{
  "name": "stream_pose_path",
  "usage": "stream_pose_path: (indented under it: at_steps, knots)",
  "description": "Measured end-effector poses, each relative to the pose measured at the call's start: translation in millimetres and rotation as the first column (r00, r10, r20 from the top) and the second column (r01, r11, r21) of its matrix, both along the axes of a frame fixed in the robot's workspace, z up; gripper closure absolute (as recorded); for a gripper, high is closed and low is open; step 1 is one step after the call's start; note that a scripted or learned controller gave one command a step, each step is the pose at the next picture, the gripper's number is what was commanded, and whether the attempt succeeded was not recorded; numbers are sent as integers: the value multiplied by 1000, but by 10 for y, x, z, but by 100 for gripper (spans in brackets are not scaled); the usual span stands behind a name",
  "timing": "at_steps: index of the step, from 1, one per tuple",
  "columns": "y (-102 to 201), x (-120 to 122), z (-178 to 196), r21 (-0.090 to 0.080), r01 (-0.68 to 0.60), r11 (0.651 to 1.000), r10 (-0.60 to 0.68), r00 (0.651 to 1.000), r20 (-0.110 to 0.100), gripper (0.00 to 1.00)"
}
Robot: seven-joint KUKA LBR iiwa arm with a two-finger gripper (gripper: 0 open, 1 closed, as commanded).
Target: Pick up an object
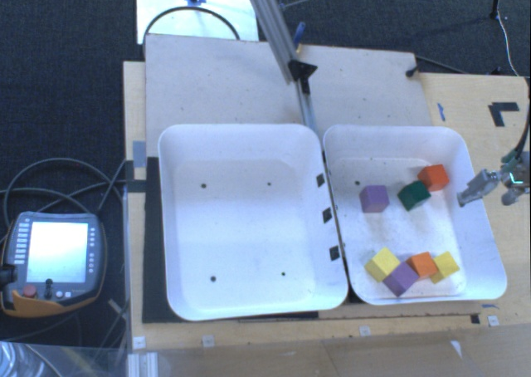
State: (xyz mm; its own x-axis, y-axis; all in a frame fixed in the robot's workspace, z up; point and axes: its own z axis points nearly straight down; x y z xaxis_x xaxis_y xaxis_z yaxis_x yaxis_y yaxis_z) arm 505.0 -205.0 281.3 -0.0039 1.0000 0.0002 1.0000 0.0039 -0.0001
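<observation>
The end effector (pixel 481 188) hung at the right bin's (pixel 477 251) right rim; whether its fingers were apart I cannot tell. Inside lay cubes with no long axis: orange cube (pixel 433 176), green cube (pixel 414 195), purple cube (pixel 374 198).

Both bins, the left bin (pixel 249 217) and the right bin (pixel 473 168), look like smooth white plastic with a faint sheen. The bench (pixel 465 101) looks like pale, matt wood or board, with a speckled grey panel (pixel 224 85) laid on it. The coloured cubes (pixel 412 268) look matt and painted. The gripper (pixel 481 186) is dull grey metal. A slanted pole (pixel 265 10) has a brushed-metal look
</observation>
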Motion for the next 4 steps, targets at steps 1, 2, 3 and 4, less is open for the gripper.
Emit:
stream_pose_path:
  at_steps: [1, 2, 3, 4]
  knots:
    - [2, 7, 13, -1, 0, 1000, 0, 1000, 3, 0]
    - [9, 4, -399, 0, 2, 1000, -2, 1000, -1, 0]
    - [-19, 95, -952, 1, 2, 1000, -2, 1000, -2, 0]
    - [76, 118, -1427, 1, 1, 1000, -1, 1000, -2, 0]
